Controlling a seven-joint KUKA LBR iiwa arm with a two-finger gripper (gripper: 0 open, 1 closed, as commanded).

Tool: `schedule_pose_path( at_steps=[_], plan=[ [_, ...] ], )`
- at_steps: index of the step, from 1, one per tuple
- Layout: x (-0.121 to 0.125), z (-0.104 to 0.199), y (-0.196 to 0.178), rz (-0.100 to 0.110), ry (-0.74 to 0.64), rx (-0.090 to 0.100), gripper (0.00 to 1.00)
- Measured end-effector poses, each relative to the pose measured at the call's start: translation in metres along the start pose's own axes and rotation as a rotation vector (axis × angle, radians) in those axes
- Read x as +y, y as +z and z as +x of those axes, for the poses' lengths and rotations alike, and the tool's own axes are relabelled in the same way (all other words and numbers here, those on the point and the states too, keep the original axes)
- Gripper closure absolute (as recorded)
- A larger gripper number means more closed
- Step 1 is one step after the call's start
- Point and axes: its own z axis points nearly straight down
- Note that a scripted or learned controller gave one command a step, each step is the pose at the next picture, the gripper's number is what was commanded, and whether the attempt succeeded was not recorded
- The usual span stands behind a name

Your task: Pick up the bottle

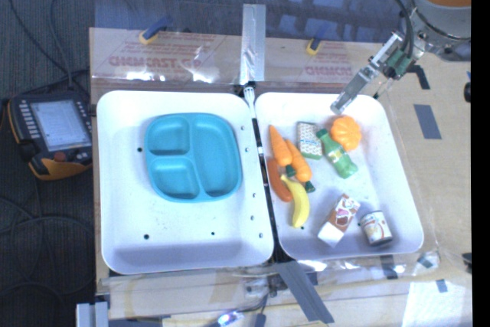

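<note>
Green plastic bottle lies tilted in the right white bin, touching the orange round fruit at its 12 o'clock, so the hand, grip unreadable, could clip that.

Green bottle, blue tray, white bins
</note>
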Motion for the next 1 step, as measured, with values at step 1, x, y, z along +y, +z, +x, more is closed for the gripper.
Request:
schedule_pose_path(
  at_steps=[1],
  plan=[
    [0.0199,0.0574,0.042,0.001,-0.05,0.003,0.0]
  ],
)
